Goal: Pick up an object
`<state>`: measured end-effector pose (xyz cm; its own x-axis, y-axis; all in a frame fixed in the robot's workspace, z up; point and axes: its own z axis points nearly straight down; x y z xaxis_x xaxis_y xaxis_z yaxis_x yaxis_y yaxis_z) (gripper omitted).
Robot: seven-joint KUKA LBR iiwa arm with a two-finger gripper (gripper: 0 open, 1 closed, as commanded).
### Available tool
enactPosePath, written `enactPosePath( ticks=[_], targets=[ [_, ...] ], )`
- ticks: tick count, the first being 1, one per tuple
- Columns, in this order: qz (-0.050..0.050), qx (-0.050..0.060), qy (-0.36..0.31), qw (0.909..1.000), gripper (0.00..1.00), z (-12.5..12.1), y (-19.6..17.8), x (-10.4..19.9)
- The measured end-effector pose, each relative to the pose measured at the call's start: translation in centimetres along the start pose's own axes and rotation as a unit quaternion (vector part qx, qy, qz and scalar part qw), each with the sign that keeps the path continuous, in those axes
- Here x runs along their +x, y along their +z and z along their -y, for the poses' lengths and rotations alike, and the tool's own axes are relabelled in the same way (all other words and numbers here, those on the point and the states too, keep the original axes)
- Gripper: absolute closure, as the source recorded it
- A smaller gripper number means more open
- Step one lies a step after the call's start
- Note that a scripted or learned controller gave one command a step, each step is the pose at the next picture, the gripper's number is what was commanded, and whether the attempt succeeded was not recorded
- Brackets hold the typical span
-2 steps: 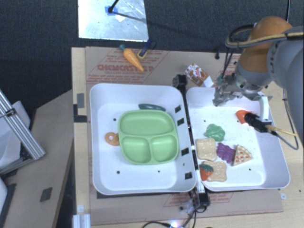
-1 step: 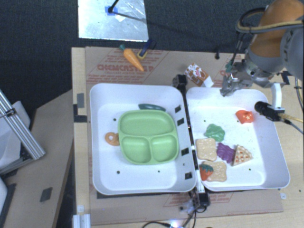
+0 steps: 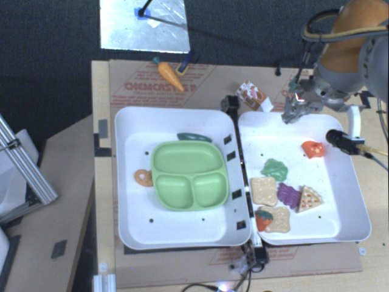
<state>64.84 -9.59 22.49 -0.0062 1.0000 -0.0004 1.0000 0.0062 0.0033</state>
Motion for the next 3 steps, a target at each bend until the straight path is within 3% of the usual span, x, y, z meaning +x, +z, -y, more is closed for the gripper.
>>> enactPosePath(
  ticks=[2, 3],
  targets=[
    [-0.001, 0.002, -0.001, 1.0, 1.0, 6.5, -1.5, 8.0],
    [-0.001, 0.003, -0.001, 1.0, 1.0, 9.7, -0.2, 11.4]
  ],
)
